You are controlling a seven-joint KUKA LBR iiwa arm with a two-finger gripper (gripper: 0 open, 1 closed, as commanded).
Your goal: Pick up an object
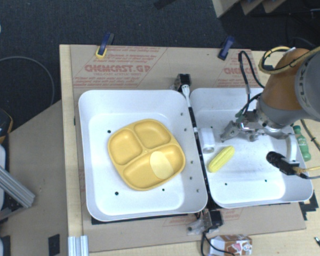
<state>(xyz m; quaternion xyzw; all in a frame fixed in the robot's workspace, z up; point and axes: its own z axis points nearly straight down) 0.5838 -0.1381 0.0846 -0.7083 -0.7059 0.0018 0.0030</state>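
The grey-and-orange arm (288, 89) is standing highest toward the camera, reaching in over the right bin's far right corner. Its gripper (239, 132) is hanging low over the far half of that bin. Whether it is apart or together cannot be told, and nothing is visibly sitting in it.

The bench (149, 63) is carrying two white bins side by side, the left bin (90, 143) and the right bin (245, 193), their inner walls touching.

One yellow divided plate (125, 145) is filling the middle of the left bin. One pale oval piece (161, 164) is lying in its compartment nearest the right bin.

In the right bin, one yellow corn cob (221, 159) is lying tilted near the left wall, just on the near side of the gripper and apart from it. One small white block (207, 139) is resting against the left wall, just beyond the cob. One green object (302, 144) is lying along the right wall, partly behind the arm.

Two clamps are gripping the bench's far edge, one yellow clamp (102, 47) and one blue clamp (225, 48).
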